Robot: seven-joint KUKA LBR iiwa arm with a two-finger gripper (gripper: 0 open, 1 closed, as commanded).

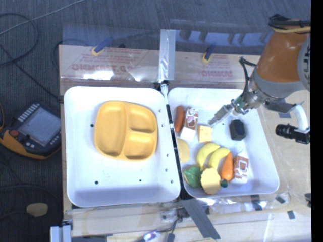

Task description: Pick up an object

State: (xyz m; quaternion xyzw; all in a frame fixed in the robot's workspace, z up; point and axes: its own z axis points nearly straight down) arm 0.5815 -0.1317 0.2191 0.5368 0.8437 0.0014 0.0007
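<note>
The right bin (265, 150) holds a pile of toy food. An orange carrot (179, 120) lies at its left wall, beside a small red and white box (191, 117) and a yellow cheese cube (205, 133). Lower down lie two bananas (214, 155), a second carrot (227, 166), a red and white carton (241, 168), a green vegetable (192, 175) and a yellow piece (211, 180). My gripper (227, 119) hangs low over the bin's upper middle, just right of the cheese cube and above the bananas. A small black shape (237, 130) sits right below it; I cannot tell whether it belongs to the gripper.
The left bin (81, 185) carries a yellow divided plate (126, 130). A metal divider (166, 59) runs between the bins at the back. A pendant (33, 130) and cables lie on the floor to the left. The arm's orange band (280, 54) stands over the right bin's far corner.
</note>
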